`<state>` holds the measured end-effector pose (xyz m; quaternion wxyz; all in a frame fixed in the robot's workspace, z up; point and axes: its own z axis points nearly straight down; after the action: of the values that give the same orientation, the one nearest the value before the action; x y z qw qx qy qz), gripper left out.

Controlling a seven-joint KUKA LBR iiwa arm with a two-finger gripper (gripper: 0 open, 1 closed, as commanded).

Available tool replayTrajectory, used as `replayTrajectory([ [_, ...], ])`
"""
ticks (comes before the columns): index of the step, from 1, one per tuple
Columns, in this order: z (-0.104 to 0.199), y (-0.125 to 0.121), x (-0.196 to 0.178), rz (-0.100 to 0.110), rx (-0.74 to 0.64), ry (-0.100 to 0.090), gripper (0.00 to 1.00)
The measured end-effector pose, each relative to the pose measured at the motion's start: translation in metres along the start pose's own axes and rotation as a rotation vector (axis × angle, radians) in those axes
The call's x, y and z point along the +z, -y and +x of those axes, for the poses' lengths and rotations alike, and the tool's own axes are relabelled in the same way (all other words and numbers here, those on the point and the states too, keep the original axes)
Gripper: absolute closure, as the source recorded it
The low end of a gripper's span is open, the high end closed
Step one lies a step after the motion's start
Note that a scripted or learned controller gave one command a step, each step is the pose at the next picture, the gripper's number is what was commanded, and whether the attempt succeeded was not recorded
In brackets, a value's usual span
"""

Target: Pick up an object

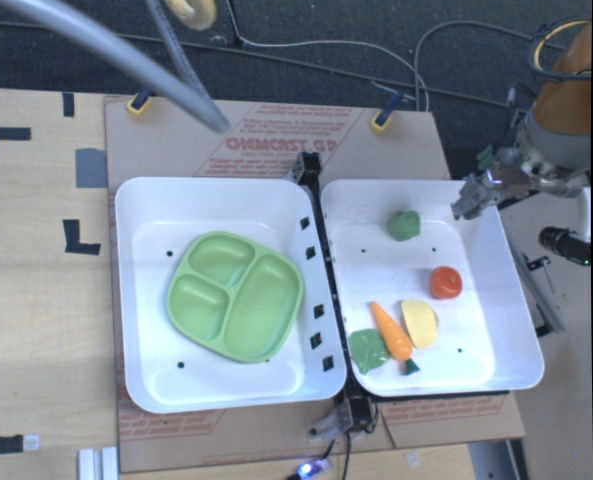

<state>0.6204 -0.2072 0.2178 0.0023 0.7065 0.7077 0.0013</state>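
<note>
The right bin (496, 268) holds several toy foods. A dark green lump (403, 225) lies near the back and a red tomato (446, 283) sits right of centre. An orange carrot (390, 330) lies at the front between a yellow piece (419, 323) and a green leafy piece (367, 349). My gripper (470, 202) hangs over the bin's back right corner, right of the green lump and above the tomato, apart from both. Nothing shows in its grasp.
The left bin (146, 218) carries a light green divided plate (237, 295). A black divider (317, 258) runs between the bins. Cables trail across the dark floor behind the bench, and a grey pole (106, 38) crosses the top left.
</note>
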Motion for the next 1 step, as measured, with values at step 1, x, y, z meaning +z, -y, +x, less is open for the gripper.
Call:
replayTrajectory([
  [1, 0.0056, 0.0010, -0.0448, 0.001, -0.001, 0.000, 1.00],
])
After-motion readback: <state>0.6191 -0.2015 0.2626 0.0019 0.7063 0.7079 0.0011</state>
